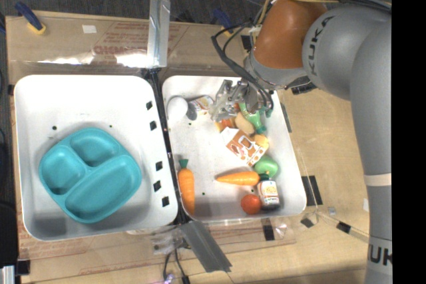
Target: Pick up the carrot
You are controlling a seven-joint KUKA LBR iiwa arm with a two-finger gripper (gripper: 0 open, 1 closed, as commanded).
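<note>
Dark ribbed floor at the top, then a cardboard-covered surface (319, 149) w/ two shallow white bins side by side. Left bin (40, 96) holds a teal divided plate (90, 173), three sections, sitting toward the lower half. Right bin (200, 209) is cluttered. Grey arm (353, 63) w/ orange band reaches in from the right; tool (231, 102) is low over the bin's upper middle, amid a pile of small toy foods. Can't tell if it's open or closed, too much clutter around it.

Two carrots here. One carrot (238, 177) lies flat, lower-right part of the bin, tip pointing left, just below a small printed carton (243, 146) and beside a green round fruit (267, 167). Other carrot (186, 191) lies along the bin's left wall, green top up. Both well apart from the tool. A red tomato (251, 204) and a small bottle (269, 192) touch near the bottom right corner. A grey-white item (178, 106) sits upper left.
</note>
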